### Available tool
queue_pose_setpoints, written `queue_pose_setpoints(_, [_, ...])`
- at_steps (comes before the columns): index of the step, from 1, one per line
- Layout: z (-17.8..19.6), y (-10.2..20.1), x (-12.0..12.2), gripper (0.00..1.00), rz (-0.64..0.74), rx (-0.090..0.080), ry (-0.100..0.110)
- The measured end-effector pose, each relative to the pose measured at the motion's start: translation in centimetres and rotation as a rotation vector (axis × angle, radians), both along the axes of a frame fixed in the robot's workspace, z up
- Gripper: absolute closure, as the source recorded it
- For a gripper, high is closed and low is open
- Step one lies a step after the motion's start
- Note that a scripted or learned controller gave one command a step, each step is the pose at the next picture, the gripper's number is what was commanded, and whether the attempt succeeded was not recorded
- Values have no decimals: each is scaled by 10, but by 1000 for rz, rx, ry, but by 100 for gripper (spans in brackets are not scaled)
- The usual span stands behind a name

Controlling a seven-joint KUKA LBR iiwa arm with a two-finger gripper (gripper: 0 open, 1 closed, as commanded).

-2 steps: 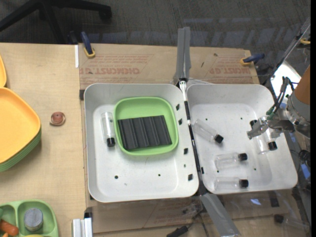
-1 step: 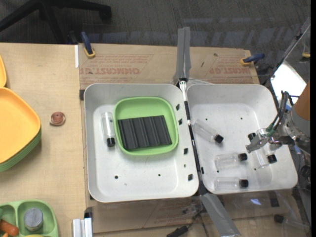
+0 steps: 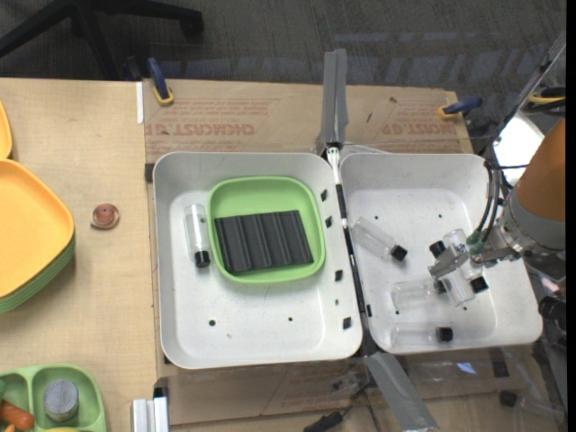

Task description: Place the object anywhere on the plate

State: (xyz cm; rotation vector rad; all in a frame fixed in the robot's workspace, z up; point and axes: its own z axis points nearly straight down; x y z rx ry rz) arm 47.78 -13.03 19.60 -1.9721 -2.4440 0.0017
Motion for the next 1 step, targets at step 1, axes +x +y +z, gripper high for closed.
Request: queue_pose_setpoints(1, [-1,27,0,100,232,1,0])
